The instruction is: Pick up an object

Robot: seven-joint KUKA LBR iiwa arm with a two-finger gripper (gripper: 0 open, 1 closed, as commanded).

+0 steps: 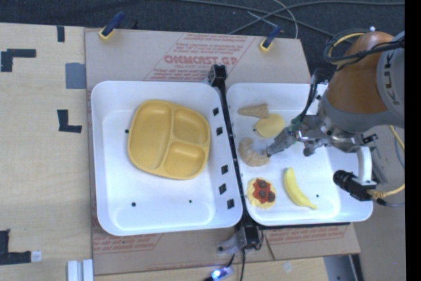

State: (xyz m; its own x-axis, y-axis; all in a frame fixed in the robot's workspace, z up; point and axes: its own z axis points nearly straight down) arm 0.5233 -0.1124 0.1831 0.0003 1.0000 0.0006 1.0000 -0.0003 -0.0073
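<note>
Pincer (271,147): reached in from the right over the right bin (348,210), its dark fingers pointing left and down; whether they were parted or closed could not be told, and nothing could be seen between them.

Croissant (252,152): pale tan, curled, lay just beside the finger ends, at the left side of the right bin; contact could not be judged.

Yellow lump (270,126): rounded, lay just above the fingers.

Tan wedge (254,110): lay near the bin's upper left, beside the yellow lump.

Banana (298,189): yellow, lay slantwise below the wrist, toward the bin's lower edge.

Small tart (262,193): round, yellow with red topping, lay at the lower left of the same bin, left of the banana.

Arm (358,85): grey with an orange band, stood over the bin's right side.

Left bin (108,161): held a yellow divided plate (169,139) with three compartments, lying flat.

Cardboard sheet (197,56): lay under both bins, clamped at its far edge by two yellow-and-blue clamps (110,25).
</note>
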